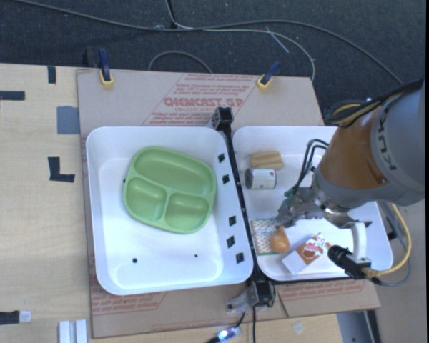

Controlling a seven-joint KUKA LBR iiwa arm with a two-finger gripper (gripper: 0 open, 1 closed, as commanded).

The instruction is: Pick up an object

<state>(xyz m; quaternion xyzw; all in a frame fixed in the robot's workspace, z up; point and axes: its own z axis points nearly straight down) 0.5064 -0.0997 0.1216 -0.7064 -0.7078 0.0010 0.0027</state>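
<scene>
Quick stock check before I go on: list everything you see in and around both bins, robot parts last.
Left bin: one, white, left half of the bench.
Right bin: one, white, beside it.
Divided tray: one, light green, three compartments, in the left bin.
Tan block: one, upper left of the right bin.
Small can: one, silver, on its side below the tan block.
Orange ball: one, lower left of the right bin.
Patterned packet: one, greenish, beside the orange ball.
White box: one, red print, near the right bin's front edge.
Clamps: two, blue and yellow, on the board's far edge.
Arm: one, grey and orange, over the right bin.
Gripper: one, dark, above the orange ball.
</scene>
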